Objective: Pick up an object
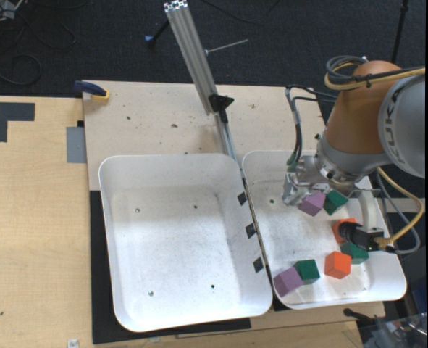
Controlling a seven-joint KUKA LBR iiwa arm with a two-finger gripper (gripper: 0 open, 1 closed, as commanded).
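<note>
The right bin (271, 216) holds several small blocks. A purple block (312, 204) and a green block (336, 201) lie close together near its back. My gripper (296, 192) hangs low over the bin just left of that purple block, under the orange-banded wrist (358, 114). Whether it touches the block is unclear. Toward the front lie another purple block (287, 280), a green block (308, 270) and an orange block (337, 264). A dark green block (357, 252) and a red piece (343, 229) sit at the right side.
The left bin (127, 187) stands beside the right one, split from it by a shared rim with black clips (250, 230). A slanted aluminium bar (196, 58) rises behind the bins. Cables (395, 227) hang at the right edge of the right bin.
</note>
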